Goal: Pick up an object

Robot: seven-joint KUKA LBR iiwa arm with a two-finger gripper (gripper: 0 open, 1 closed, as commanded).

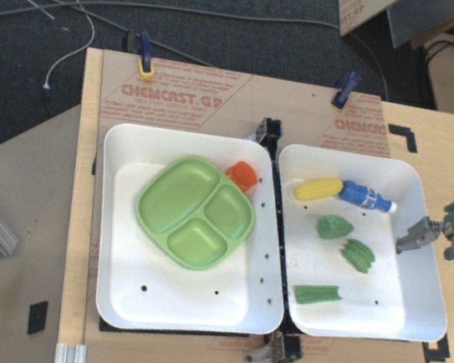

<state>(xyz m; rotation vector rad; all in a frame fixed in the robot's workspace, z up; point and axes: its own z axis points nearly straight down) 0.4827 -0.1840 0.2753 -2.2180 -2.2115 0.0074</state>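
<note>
At the right rim of the right bin (424, 274), the gripper (418, 236) holds nothing I can see, so the approach is at its start and it must descend over the nearby green pepper (358, 254).

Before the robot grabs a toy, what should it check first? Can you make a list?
1. Toys to pick in the right bin: yellow corn, blue bottle, three green toys. Ok.
2. Toys lying apart with room around them: corn and bottle touch end to end; the long green piece lies alone. Ok for that one.
3. Gripper above the right bin's right edge, not yet over a toy. Not ok.
4. Fingers open: cannot tell.
5. Left bin holds the green tray with an orange toy beside it; nothing blocks the way. Ok.
</note>
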